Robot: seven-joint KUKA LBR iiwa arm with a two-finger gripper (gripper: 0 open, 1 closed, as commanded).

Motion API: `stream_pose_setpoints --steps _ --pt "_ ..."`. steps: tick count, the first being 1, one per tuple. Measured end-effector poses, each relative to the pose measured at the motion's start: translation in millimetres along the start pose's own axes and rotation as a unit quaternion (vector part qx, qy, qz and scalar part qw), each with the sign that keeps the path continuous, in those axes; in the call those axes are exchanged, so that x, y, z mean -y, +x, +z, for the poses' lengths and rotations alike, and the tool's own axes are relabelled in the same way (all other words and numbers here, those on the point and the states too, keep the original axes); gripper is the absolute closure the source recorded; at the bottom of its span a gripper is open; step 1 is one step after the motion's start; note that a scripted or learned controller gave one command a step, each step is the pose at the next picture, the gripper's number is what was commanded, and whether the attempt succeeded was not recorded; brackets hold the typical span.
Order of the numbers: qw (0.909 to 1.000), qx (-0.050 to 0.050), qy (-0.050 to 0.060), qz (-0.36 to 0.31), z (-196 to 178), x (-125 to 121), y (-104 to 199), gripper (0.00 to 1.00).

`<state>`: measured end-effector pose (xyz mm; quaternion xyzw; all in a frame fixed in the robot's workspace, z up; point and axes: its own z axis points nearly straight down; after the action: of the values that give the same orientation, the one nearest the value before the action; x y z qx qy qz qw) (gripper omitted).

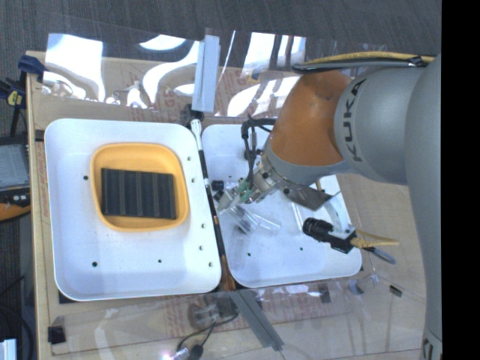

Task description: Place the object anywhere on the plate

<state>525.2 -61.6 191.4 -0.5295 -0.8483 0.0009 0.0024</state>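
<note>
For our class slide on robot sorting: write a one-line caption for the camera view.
Grey-and-orange arm lowers its gripper into the right white bin; yellow plate waits in the left bin.

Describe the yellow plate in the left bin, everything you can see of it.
The yellow plate is a rounded-square dish, seemingly plastic, with a raised smooth rim. A dark ribbed rectangular panel covers most of its floor. It lies flat in the upper middle of the left bin, resting on the bin's white floor, apart from the walls. The gripper is over the right bin, away from the plate.
</note>
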Motion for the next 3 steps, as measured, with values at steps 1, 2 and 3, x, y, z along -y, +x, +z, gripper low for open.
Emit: stream_pose_setpoints --steps 1,2,3 --pt "1.0 0.0 0.0 0.0 0.0 0.3 -0.5 0.0" --pt "0.9996 0.0 0.001 -0.027 0.4 -29.3 58.0 0.0" --pt "0.9908 0.002 -0.002 -0.135 -4.3 -30.9 -4.2 0.0"
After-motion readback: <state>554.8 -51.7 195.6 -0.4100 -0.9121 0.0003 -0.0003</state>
